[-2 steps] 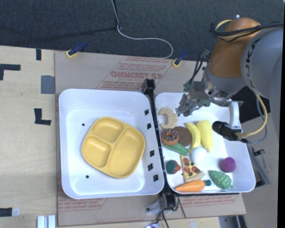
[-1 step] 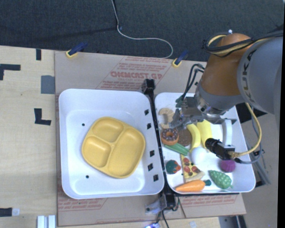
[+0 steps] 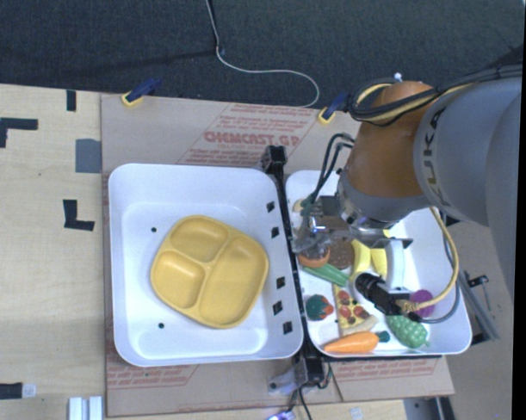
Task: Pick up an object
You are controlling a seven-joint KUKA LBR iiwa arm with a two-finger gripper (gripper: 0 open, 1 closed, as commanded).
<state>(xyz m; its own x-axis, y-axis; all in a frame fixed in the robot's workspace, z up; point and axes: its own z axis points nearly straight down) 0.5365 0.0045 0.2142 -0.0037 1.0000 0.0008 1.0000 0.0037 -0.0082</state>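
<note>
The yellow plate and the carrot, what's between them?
In the camera view, between the yellow plate and the carrot run the two bins' adjoining white walls, with black clips along them.

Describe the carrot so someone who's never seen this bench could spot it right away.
Find the right-hand white bin, the one crowded with toy food under the arm. Go to its near edge, close to the divider between the two bins. The carrot lies there on its side: a smooth orange taper, just below the pizza slice and left of the bumpy green piece.
</note>
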